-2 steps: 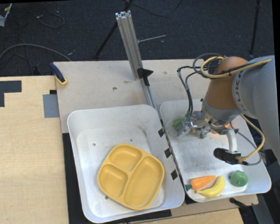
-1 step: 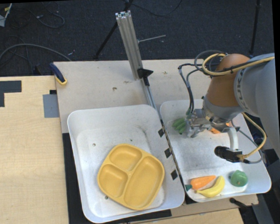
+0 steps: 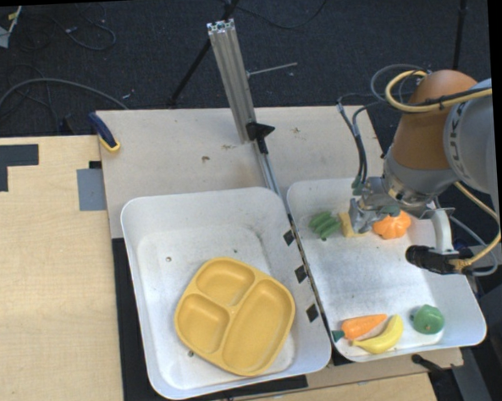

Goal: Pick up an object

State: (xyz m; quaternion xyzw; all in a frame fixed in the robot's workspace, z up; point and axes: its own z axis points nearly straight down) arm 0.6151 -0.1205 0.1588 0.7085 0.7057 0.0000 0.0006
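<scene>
My gripper [image 3: 365, 215] is down in the far part of the right bin [image 3: 383, 272], hanging from the grey arm with the orange band. It sits right against an orange toy [image 3: 394, 226], which lies just to its right. A green toy vegetable [image 3: 325, 225] lies a short way to its left, with a small pale yellow piece [image 3: 346, 224] between the two. At the bin's near edge lie an orange carrot [image 3: 363, 325], a yellow banana [image 3: 383, 338] and a green apple [image 3: 427, 318].
The left bin [image 3: 151, 227] holds a yellow divided plate [image 3: 233, 315]. A metal post [image 3: 231, 78] rises behind the bins. A black part of the arm [image 3: 433, 259] and cables overhang the right bin's right side.
</scene>
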